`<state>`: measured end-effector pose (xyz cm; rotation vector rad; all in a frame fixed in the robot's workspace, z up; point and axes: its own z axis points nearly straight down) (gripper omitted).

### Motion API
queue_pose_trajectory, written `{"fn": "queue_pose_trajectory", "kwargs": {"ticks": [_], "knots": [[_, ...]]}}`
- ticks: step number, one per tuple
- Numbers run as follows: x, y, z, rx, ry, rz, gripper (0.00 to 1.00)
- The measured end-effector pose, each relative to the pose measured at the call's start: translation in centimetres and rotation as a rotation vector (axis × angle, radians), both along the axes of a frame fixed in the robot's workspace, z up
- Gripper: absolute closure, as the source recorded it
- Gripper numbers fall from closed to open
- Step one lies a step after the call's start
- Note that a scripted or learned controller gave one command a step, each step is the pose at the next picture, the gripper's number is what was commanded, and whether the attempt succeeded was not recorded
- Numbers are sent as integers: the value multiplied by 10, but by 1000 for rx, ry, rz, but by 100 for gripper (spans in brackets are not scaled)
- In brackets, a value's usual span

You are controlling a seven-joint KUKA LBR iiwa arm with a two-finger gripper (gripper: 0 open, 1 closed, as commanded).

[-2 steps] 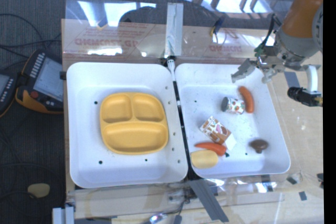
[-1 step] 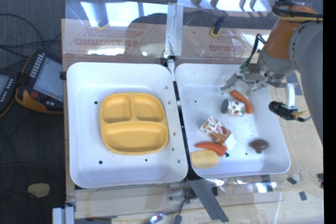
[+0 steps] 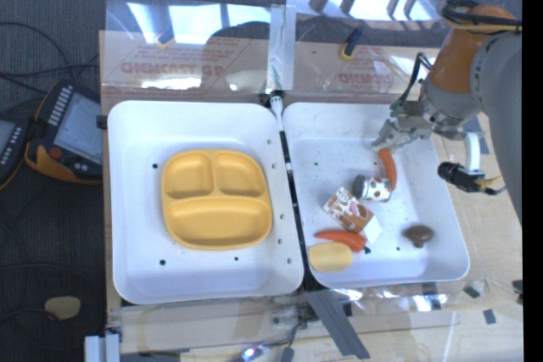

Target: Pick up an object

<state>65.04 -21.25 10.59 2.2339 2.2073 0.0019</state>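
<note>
Orange carrot-shaped toy (image 3: 389, 167), lying just below the pincer (image 3: 395, 136) in the right bin (image 3: 441, 263), its upper end at the fingertips; probably light, rigid, smooth plastic, best taken across its narrow middle. The pincer's fingers appear spread, with nothing seen between them. Close below the carrot lies a small cup-like toy (image 3: 373, 188), then a patterned box (image 3: 349, 210), an orange-red piece (image 3: 341, 239), a yellow piece (image 3: 330, 257) and a brown lump (image 3: 417, 235); the cup may crowd a finger. Far across, a yellow divided tray (image 3: 217, 199) occupies the left bin (image 3: 136, 267).
</note>
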Motion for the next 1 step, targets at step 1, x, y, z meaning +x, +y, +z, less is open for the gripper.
{"fn": "queue_pose_trajectory", "kwargs": {"ticks": [1], "knots": [[-9, 86, 73, 1, 4, -9, 100]]}}
